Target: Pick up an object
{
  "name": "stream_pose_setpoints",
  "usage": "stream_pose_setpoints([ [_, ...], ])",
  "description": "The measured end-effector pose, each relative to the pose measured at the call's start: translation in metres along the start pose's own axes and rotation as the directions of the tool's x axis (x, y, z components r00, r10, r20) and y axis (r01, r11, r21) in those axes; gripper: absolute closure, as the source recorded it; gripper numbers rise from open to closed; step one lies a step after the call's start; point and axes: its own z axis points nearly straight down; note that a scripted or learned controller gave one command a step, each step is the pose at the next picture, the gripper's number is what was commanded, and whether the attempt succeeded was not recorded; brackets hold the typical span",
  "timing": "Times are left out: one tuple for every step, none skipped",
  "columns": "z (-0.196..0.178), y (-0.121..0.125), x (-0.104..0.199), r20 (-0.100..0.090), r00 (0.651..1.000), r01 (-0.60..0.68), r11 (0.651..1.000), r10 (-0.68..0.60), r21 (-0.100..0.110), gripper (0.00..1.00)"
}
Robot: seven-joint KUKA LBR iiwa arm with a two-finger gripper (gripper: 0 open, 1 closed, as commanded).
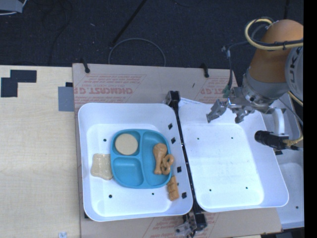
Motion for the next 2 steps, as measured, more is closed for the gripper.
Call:
stream_pose_setpoints([
  [0.046, 0.005, -0.002, -0.001, 1.0, -0.001, 1.0, 0.001, 0.006, 0.0],
  [0.106, -0.001, 0.006, -0.002, 1.0, -0.003, 1.0, 0.003, 0.008, 0.0],
])
